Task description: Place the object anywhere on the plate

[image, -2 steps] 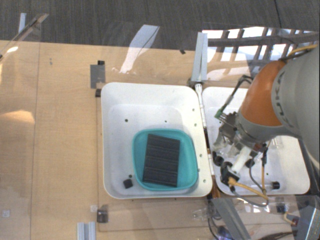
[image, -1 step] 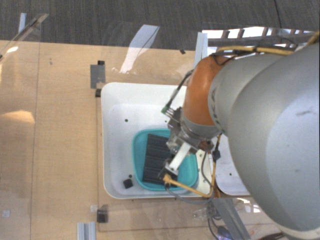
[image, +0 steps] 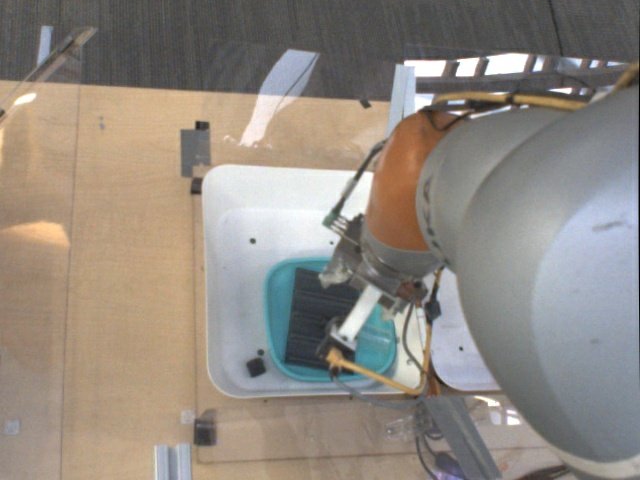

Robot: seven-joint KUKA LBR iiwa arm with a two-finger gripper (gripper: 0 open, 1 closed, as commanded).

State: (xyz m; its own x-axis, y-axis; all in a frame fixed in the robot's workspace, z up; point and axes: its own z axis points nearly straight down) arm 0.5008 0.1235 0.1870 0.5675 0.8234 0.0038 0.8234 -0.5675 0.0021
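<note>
Cannot read state of hand [image: 343,271], apart or clamped; might drag black slab [image: 303,315] off teal plate [image: 277,290] on lifting.

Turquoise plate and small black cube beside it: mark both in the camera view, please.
Turquoise round plastic plate [image: 275,303]: camera view, on its bare left rim.
Small black cube [image: 256,366]: camera view, on its top face.

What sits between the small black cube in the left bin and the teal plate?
Nothing visible: bare bin floor separates the cube from the near rim of the plate. On the plate itself, a black ribbed slab covers the middle, and the arm hangs over the side away from the cube.
</note>
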